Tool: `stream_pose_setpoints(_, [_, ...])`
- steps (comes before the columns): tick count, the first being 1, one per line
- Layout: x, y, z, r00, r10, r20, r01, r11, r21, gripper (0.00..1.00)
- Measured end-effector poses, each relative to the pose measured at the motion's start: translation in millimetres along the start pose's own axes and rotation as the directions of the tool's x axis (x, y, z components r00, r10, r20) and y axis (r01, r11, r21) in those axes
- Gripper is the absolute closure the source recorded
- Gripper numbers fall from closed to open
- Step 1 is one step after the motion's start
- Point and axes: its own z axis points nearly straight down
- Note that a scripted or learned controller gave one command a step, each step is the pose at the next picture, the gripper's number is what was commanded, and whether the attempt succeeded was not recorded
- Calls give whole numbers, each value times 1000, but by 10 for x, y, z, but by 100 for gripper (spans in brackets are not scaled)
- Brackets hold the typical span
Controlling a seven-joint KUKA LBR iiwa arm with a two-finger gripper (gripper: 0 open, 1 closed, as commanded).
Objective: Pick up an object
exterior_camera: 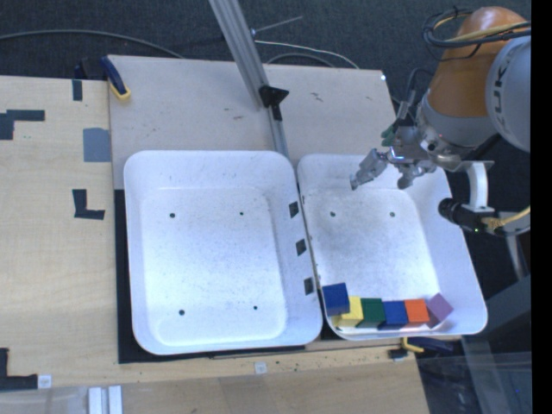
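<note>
The blocks [385,310] lie in a row along the near wall of the right bin [448,257], untouched. The gripper [385,172] hangs over that bin's far end, well apart from them, jaws spread and holding nothing. As I judge it, the pick has not begun; reaching, closing and lifting remain

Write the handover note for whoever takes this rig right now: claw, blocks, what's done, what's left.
Claw: above the far end of the right bin, nothing between its fingers.
Blocks: a row along the near wall of the right bin: blue block stacked on yellow block, then green block, a second blue block, orange block, purple block.
Done: nothing picked yet.
Left: reach the near wall, grasp one block, lift.
</note>
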Motion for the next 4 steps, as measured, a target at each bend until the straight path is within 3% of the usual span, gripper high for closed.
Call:
stream_pose_setpoints(1, [300,-776,455,1000,3,-2,-3,1000,10,0])
stream_pose_setpoints(2, [1421,-1185,431,1000,-6,-3,6,1000,4,0])
stream_pose_setpoints(4, [1373,-1176,430,1000,2,0,-2,1000,2,0])
